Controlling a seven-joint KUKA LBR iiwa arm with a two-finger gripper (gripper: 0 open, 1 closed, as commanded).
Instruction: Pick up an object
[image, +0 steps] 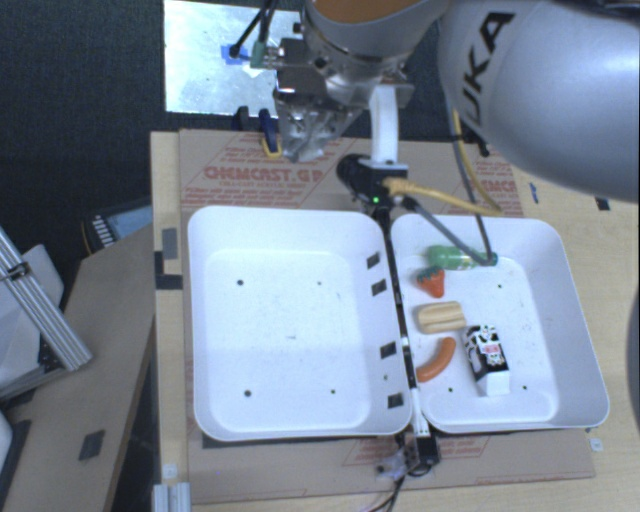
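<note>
Arm (540, 90) comes in from the right, wrist up at the top of the frame. Gripper (305, 140) hangs over the cardboard sheet (250, 175) behind the left bin (215, 300), well apart from the objects. Nothing visible between the jaws; can't tell whether they're open or closed, too blurred.

All objects sit in the right bin (570, 330), clustered toward its left half near the divider between the two bins:
- green bottle-like item (452, 258) lying on its side at the back
- small orange-red piece (432, 283) just in front of it, looks like a carrot
- tan bun-shaped item (440, 316) in the middle, lying across
- orange-red sausage-shaped item (435, 360) nearer the front, tilted
- white carton with black cow spots (488, 358) just right of the sausage, lying flat

Yellow cable (450, 198) and a grey one run from the mount at the back edge across the right bin's back rim.

Surface (110, 400) under the bins is tan board.
</note>
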